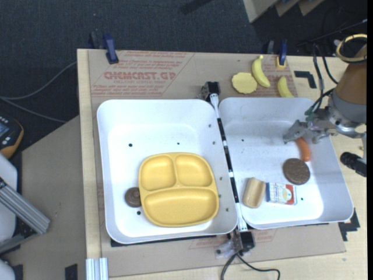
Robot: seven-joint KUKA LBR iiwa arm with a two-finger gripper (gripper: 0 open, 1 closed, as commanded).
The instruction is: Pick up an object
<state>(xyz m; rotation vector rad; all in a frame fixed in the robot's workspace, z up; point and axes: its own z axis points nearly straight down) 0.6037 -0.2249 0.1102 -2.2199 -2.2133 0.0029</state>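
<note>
Carrot-looking orange piece (305, 150) is prob the target, lying in the right bin (256, 156) just under the gripper (302, 132). Near to far in that bin: tan roll (253, 192) and small packet (282, 193) touching at the front, brown disc (296, 171) behind them, then the orange piece, close to the disc. Gripper sits right over its top end; can't tell if it's spread or pinched, too blurry. IMO come straight down, centre on the piece lengthwise, stay off the disc. Bananas (260, 72) sit way back on the bench, ignore.
</note>
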